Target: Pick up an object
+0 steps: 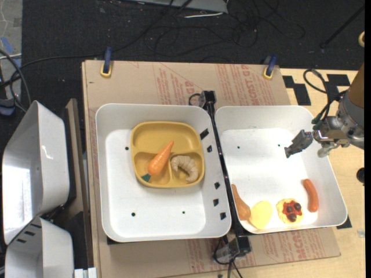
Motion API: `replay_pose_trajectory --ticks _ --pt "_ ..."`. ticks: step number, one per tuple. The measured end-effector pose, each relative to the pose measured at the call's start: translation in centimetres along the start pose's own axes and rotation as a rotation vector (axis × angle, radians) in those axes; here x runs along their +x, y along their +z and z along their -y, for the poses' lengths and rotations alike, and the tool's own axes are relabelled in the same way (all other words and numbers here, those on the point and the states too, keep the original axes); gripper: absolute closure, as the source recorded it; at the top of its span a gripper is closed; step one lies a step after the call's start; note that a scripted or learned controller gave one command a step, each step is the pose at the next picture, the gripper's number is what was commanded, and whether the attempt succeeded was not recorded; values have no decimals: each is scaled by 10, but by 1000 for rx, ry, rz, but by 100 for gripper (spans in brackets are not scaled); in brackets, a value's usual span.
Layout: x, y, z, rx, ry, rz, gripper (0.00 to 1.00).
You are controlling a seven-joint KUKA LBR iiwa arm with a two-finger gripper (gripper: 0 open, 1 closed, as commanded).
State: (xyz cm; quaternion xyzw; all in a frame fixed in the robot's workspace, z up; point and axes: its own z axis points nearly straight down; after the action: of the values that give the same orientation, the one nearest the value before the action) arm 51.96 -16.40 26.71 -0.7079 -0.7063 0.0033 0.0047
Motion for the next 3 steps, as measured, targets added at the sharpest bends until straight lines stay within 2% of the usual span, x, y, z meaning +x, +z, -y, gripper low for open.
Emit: replay_pose_trajectory --ticks 1,2,3 --pt "0 -6 -2 -11 -3 2 0" --pt "-1 38 -5 -7 -1 1 0" --pt "7 98 -2 -6 -1 0 0"
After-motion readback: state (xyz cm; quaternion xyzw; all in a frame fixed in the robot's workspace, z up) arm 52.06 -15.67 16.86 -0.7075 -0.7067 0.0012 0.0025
